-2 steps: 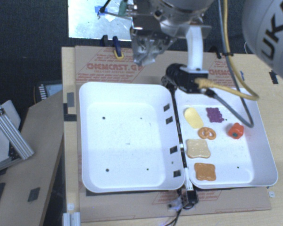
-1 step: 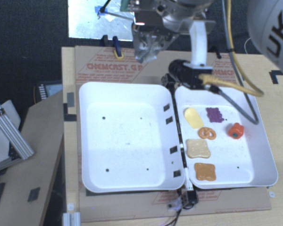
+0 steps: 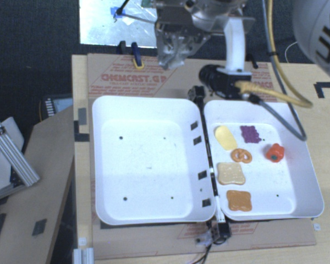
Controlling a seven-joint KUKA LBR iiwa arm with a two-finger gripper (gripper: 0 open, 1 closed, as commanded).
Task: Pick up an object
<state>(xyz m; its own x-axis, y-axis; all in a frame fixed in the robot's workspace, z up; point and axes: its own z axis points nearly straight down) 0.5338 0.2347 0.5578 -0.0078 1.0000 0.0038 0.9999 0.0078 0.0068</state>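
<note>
Objects for picking all lie in the right bin (image 3: 302,169): a pale yellow piece (image 3: 226,138) at about 11 o'clock of the cluster, a purple grape bunch (image 3: 250,133) at 1 o'clock, an orange-red round item (image 3: 274,153) at 3 o'clock, a pretzel (image 3: 241,156) at the centre, a slice of toast (image 3: 231,173) just below it at 7 o'clock, and an orange-brown toast-shaped piece (image 3: 239,201) at 6 o'clock. None of them touch one another, except that the pretzel and toast sit very close. To the left, the left bin (image 3: 148,158) lies beside it on the desk (image 3: 82,81). Up at 12 o'clock of the scene the gripper (image 3: 172,56) hangs over the desk's far edge, well apart from both bins; whether it is open or closed I cannot tell, and nothing is visible in it
</note>
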